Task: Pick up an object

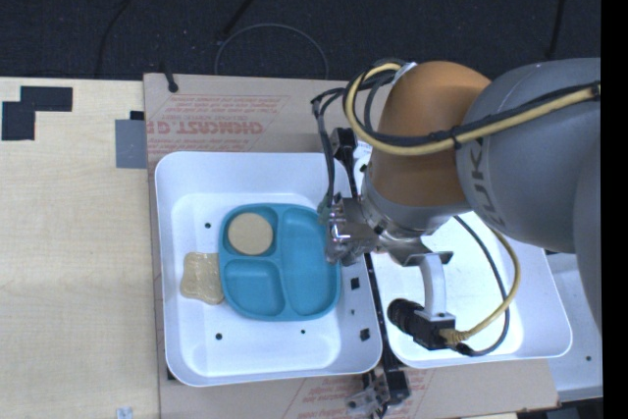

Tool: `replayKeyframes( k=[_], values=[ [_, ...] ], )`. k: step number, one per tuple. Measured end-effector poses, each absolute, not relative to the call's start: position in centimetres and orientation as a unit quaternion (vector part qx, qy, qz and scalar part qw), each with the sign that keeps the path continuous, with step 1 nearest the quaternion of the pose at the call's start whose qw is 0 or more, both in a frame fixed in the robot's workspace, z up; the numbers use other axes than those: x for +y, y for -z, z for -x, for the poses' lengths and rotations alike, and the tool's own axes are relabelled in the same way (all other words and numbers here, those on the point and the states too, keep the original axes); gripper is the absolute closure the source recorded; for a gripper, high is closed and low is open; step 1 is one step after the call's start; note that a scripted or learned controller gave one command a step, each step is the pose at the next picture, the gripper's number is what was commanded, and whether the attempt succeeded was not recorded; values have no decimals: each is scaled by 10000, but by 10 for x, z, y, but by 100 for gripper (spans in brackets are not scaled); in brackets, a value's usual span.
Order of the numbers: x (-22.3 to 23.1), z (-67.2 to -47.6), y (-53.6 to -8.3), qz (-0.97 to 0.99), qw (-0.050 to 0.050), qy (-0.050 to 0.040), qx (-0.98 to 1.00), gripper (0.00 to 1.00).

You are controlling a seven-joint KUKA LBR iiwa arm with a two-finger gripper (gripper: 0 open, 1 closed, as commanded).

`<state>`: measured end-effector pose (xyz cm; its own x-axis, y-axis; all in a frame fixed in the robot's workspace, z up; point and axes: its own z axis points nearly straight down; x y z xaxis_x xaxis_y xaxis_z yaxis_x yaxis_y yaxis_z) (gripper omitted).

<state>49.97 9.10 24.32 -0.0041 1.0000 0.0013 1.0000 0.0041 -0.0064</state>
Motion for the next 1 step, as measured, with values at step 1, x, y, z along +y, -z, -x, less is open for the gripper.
replayKeyframes(
  k=[1],
  values=[
    [89,-500,-243,7064,21,-21,-7078,0]
  ],
)
